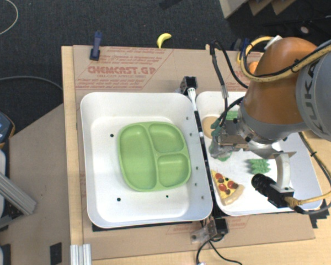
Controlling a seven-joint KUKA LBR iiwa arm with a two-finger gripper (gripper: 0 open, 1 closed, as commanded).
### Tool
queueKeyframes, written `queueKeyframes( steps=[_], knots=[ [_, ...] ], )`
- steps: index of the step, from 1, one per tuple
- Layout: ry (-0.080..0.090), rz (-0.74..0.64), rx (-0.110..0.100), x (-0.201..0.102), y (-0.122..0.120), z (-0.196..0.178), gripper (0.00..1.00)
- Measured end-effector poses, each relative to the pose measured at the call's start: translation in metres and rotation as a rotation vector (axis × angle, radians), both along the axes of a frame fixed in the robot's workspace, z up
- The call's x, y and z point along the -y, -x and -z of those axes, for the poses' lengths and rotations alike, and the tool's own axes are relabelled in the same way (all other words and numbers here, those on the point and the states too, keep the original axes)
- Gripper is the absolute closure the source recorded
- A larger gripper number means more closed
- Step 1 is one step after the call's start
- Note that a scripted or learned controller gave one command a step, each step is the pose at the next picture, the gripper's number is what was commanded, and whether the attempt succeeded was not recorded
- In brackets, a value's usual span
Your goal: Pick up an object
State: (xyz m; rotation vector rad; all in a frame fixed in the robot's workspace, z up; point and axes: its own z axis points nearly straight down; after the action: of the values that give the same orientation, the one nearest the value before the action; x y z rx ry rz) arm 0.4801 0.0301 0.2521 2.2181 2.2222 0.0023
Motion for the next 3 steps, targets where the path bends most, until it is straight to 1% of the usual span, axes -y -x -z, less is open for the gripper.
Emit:
queueKeyframes(
  steps=[1,2,3],
  knots=[
    [0.0,0.007,-0.01,0.047,0.002,0.07,1.0],
    [0.0,-0.004,0.011,0.009,-0.023,-0.092,1.0],
    [0.0,0.004,-0.013,0.01,-0.036,0.035,1.0]
  ],
)
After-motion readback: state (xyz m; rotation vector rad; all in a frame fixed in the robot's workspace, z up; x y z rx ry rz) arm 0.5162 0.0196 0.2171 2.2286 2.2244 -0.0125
